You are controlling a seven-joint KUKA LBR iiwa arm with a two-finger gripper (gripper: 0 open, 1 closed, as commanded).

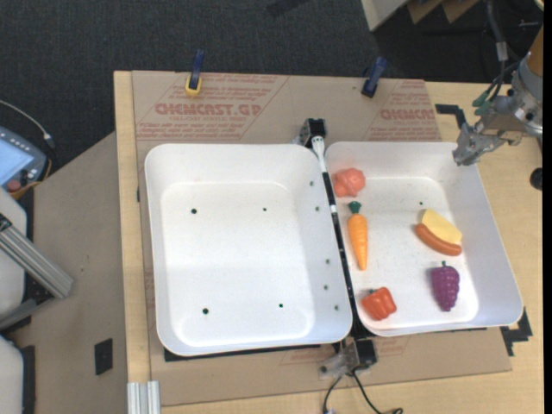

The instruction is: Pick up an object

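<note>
1. Our tool (467, 152) hovers at the right bin's (496, 231) far corner; we cannot tell its opening.
2. Nearest lies the hot dog (440, 232); we should descend centred, clear of the grapes (445, 285).

A grey metal robot wrist (517, 110) with teal-green fittings and thin dark cables looping along it, ending in a small grey gripper (467, 151) whose two short jaws are too small and blurred to make out in detail.
</note>
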